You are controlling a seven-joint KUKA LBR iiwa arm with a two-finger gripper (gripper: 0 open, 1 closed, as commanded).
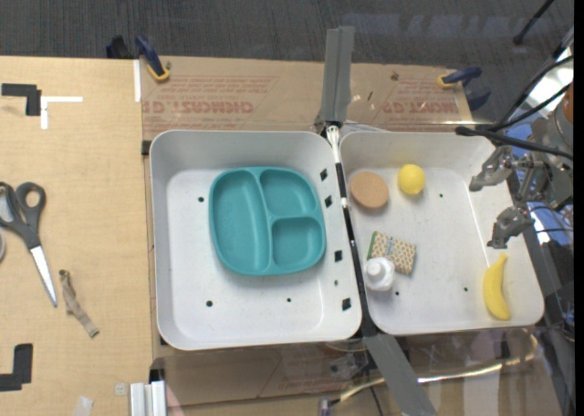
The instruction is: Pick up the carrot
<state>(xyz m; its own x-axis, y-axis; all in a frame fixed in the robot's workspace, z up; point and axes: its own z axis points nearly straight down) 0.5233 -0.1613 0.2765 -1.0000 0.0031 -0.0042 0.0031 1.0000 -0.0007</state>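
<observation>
Lower frame: yellow curved plastic banana (496, 288) near the lower right corner of the shallow white right bin (436, 314), long axis roughly up-down in frame. Small white bottle-like piece (380, 274) by that bin's left wall, touching a patterned rectangular sponge (394, 251) just above it. Shallow white left bin (173, 314) holds a teal three-compartment plastic plate (268, 220), mid-bin, lying flat.

Left side of frame, on the brown cardboard-covered desk (82, 177): grey-handled scissors (29, 223), blades pointing toward the lower edge.

Right edge, mid-height: metal two-finger hand (497, 200) over the right bin's right side, fingers spread apart, released, nothing between them. It sits above the banana, not touching it.

Further up in the right bin: tan round flat disc (370, 190) near the left wall, small yellow lemon-like ball (411, 179) just right of it, apart.

Carrot: cannot tell where it is, nor which way its long axis points.

Top: blue-and-yellow clamp (153, 58) on the cardboard edge.
</observation>
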